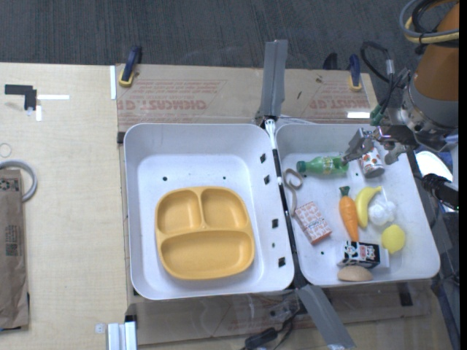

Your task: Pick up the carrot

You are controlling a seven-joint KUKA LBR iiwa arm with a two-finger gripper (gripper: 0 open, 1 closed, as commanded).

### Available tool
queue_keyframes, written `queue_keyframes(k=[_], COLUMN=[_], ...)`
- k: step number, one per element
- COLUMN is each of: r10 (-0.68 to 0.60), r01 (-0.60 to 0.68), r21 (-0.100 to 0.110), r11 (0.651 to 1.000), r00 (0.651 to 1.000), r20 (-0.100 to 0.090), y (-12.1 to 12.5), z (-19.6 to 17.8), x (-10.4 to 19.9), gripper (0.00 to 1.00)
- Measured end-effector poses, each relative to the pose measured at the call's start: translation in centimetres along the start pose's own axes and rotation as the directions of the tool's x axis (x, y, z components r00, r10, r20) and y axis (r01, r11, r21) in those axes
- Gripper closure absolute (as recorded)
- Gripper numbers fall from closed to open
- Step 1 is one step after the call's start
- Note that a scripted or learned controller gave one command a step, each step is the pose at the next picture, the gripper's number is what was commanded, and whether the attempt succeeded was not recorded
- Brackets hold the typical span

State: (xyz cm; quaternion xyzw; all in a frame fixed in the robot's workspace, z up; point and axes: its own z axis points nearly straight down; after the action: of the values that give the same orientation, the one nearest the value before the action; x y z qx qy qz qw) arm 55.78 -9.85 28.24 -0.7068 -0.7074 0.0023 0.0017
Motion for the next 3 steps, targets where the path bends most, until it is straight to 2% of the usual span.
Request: queue_keyframes(k=[1,2,3], r10=[0.187,0.247,0.25], r01=[-0.187,-0.247,-0.25], r21=[0.001,-0.001,0.005], r11=[0.982,0.969,0.968], r00=[0.982,0.969,0.968], r20=[-0.001,-0.001,-0.001], y=[-2.3,-1.2,-1.3], z=[11.4,19.3,18.8], x=[-2.7,-4.6,-4.7], gripper=[0.0,0.0,1.0])
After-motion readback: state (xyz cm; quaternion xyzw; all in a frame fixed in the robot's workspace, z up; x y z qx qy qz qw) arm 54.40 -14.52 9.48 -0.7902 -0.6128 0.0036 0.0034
